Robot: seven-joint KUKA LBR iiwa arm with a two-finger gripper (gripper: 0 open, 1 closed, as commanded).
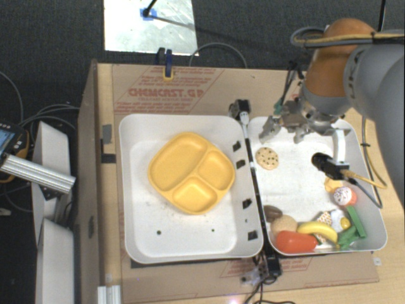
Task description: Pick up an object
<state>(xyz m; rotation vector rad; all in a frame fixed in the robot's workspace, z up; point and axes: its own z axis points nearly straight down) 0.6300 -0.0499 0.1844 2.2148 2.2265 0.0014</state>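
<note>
1. A yellow divided plate (192, 171) lies in the left bin (136, 233), apart from the pickable clutter.
2. A cookie (267, 158) lies alone in the right bin (297, 182), likely the easiest pick.
3. The gripper (288, 126) hangs above the bin's far end, carrying nothing.
4. Toy foods, banana (317, 230) among them, crowd the near corner.

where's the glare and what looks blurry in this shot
In the camera view, the strongest glare sits on the shiny sheet behind the bench; the white bins look bright but keep detail. The arm at top right is soft and out of focus, and the small toys in the right bin's near corner blur together.
</note>
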